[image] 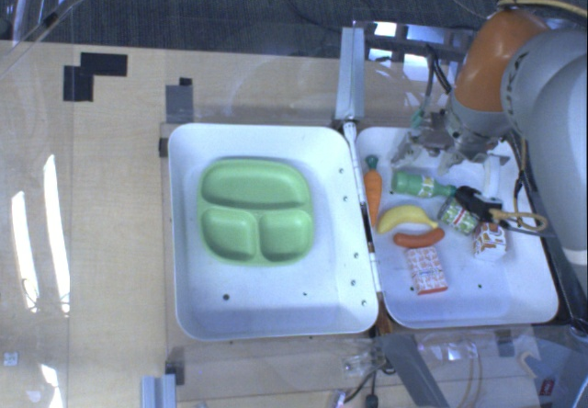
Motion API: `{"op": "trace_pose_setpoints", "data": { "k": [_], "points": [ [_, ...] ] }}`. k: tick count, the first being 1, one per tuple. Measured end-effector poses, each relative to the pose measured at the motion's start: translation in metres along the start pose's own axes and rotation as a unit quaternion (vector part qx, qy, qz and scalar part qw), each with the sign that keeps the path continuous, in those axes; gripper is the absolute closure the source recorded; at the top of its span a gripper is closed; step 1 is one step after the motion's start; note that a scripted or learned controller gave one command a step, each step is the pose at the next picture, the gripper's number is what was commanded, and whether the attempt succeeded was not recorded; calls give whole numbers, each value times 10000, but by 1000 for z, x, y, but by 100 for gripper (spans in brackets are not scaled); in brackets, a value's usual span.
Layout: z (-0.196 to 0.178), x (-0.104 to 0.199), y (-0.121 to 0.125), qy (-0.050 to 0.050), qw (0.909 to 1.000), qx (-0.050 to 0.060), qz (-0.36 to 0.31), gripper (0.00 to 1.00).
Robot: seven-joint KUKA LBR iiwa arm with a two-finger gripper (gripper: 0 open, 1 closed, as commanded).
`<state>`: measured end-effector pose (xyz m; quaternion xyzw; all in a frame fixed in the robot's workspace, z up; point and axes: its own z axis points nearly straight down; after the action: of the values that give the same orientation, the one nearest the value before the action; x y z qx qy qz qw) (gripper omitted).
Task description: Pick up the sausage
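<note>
One sausage point(418, 237), orange-red, lies unheld in the right bin point(478, 305), touching a banana point(402, 217), below the gripper point(430, 151). Jaws: spread, grasping nothing. Step: approach; next, descend over it.

A single fixed camera looks down at a slant from above the counter point(110, 213), far enough back to take in both white bins point(276, 314) side by side, with dark floor along the top edge.

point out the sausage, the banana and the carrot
sausage point(419, 237), camera view, middle of its reddish body
banana point(401, 217), camera view, middle of its yellow curve
carrot point(373, 196), camera view, middle of its orange body
</note>
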<state>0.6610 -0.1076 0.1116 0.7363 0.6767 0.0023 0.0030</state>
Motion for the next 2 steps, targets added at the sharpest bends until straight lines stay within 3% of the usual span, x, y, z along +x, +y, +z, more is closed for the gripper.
{"op": "trace_pose_setpoints", "data": {
  "k": [1, 2],
  "points": [
    [-12, 2, 2, -2, 10000, -34, -28, 100],
    [21, 5, -15, -5, 9774, -32, -2116, 100]
  ]
}}
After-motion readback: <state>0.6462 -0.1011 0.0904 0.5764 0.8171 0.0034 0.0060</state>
